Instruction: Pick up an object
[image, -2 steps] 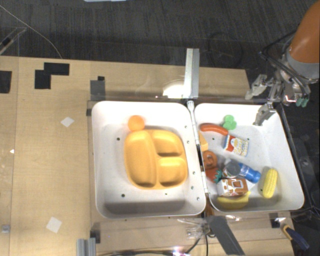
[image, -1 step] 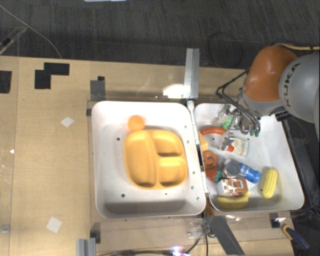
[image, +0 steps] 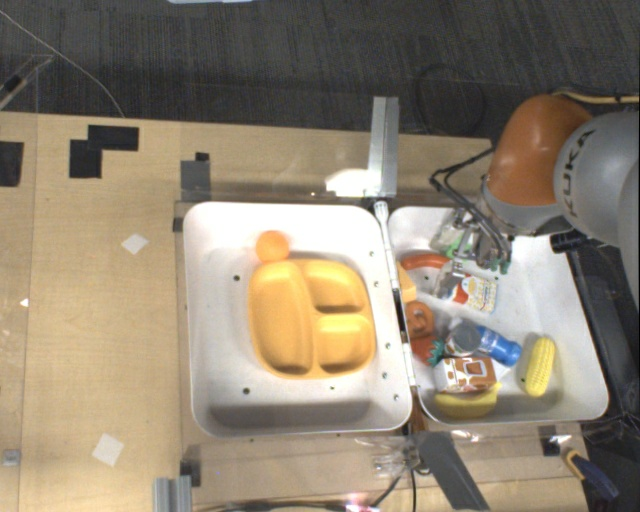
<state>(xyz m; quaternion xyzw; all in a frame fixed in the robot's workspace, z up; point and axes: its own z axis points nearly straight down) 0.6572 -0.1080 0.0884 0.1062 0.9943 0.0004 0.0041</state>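
The arm (image: 575, 165), grey with an orange band, reaches over the right bin (image: 590, 380) on the counter (image: 90, 330), and its hand (image: 470, 250) hangs above the far left part of that bin; whether the hand is wide, narrow or holding something cannot be told, since wrist hardware and wiring crowd it. Well to the hand's left, in the left bin (image: 210, 300), lies a yellow divided tray (image: 305, 315), the largest candidate: judged stiff, light and smooth, best taken by a rim or the ridge between compartments, since its broad body probably exceeds the hand's span. Nearer the viewer than the hand and off to its right rests a yellow toy corn cob (image: 539, 364), probably light, firm and slightly ribbed, best gripped across its middle. A blue bottle (image: 490, 343) lies just below the hand, likely slick and prone to roll, so a grip across its barrel suits. A small printed carton (image: 478, 290) lies directly beneath the hand, apparently light and crushable, best taken on its flat faces. An orange ball (image: 272, 245) touches the tray's far edge and would slip easily. Several red and orange items by the dividing wall overlap and are hard to identify, and the yellow piece at the bin's near edge is partly covered.
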